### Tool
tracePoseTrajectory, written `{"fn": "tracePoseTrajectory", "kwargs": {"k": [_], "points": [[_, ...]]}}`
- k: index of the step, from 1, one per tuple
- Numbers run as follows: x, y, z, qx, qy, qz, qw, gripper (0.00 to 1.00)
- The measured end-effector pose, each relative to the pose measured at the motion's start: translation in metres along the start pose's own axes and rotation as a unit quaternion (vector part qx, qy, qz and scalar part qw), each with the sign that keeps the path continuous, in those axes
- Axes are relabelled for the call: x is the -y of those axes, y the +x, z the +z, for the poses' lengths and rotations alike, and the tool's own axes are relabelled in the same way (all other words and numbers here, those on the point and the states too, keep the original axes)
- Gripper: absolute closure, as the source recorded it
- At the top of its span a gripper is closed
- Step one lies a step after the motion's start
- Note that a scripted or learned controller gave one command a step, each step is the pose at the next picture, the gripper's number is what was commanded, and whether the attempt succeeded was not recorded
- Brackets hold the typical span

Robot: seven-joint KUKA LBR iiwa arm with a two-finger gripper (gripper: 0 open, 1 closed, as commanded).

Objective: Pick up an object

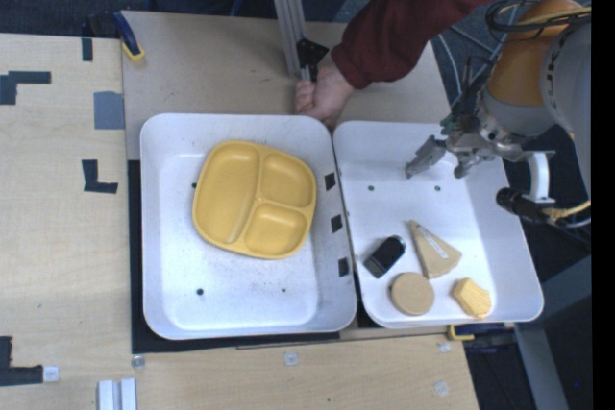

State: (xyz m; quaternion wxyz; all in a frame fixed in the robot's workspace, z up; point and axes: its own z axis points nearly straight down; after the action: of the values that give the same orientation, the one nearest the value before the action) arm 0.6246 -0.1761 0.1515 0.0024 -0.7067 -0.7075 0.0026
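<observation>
Objects bunched at one end of the right bin, gripper open over the other end

Objects for picking are four small things: a black block [385, 255], a tan wedge [434, 251], a round tan disc [412, 294] and a small yellow chunk [472, 297]. All four sit in the right bin [380, 144], grouped together well below the gripper [442, 160] as the camera sees it, toward the near edge of that bin. The wedge is closest to the gripper, almost straight beneath it in the picture; the black block lies just left of the wedge, the disc below both, the yellow chunk off to the disc's right.

The gripper hangs over the bare upper part of the right bin with its two fingers spread apart and nothing between them. Bare white floor is all that lies between it and the pile.

Off to the gripper's left, in the left bin [163, 206], lies a yellow divided plate [255, 199], well apart from everything else.

Up and to the left of the gripper, a person's hand [322, 98] rests right at the far rim where the two bins meet, next to a metal post [288, 5], their red sleeve [404, 19] stretching over the bench [202, 62].
</observation>
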Motion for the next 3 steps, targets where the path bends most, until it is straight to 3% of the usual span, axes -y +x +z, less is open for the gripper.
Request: {"fn": "tracePoseTrajectory", "kwargs": {"k": [1,2,3], "points": [[0.0,0.006,0.064,0.0,0.0,-0.001,1.0,0.0],[0.0,0.007,0.066,0.001,-0.003,-0.001,1.0,0.0],[-0.002,0.006,0.054,0.002,-0.006,-0.001,1.0,1.0]]}}
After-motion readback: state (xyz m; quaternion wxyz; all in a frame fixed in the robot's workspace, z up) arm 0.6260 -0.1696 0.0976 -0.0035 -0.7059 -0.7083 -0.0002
